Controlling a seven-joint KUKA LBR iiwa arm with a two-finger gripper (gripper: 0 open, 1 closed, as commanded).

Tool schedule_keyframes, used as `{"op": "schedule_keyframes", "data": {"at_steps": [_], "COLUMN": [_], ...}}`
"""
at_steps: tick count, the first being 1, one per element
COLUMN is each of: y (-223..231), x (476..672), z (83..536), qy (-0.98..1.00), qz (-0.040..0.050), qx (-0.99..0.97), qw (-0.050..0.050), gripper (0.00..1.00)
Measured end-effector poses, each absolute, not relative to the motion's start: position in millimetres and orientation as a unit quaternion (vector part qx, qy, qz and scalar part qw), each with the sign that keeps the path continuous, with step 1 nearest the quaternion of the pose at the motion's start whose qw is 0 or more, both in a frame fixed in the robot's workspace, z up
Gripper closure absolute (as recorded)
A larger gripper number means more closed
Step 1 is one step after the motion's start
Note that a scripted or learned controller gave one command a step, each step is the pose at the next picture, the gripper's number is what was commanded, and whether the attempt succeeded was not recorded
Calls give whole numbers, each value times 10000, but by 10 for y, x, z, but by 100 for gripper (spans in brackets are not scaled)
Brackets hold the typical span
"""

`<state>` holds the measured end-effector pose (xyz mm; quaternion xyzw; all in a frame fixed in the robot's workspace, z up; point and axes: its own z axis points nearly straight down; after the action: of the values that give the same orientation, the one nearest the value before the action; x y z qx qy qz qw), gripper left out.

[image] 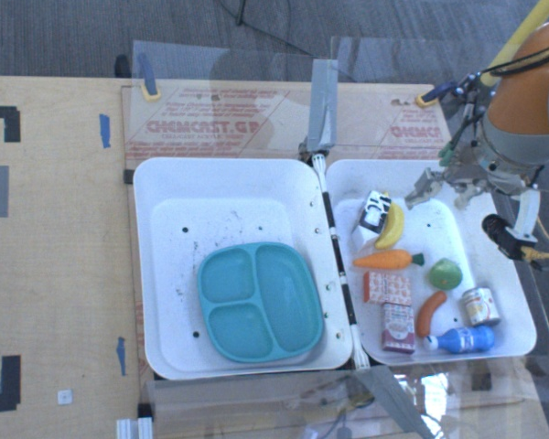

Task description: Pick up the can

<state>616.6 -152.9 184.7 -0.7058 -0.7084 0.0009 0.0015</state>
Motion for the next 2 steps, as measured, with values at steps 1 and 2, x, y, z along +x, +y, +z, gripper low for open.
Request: {"op": "schedule_keyframes", "data": {"at_steps": [1,2], "y": [-1798,-2104], "x": [5515,6591], "z": [1022,878], "qy": [-7113,-6817], "qz": [-31,-56], "qx": [-7029,-7316], "qw": [-36,45], "gripper": [0,0]}}
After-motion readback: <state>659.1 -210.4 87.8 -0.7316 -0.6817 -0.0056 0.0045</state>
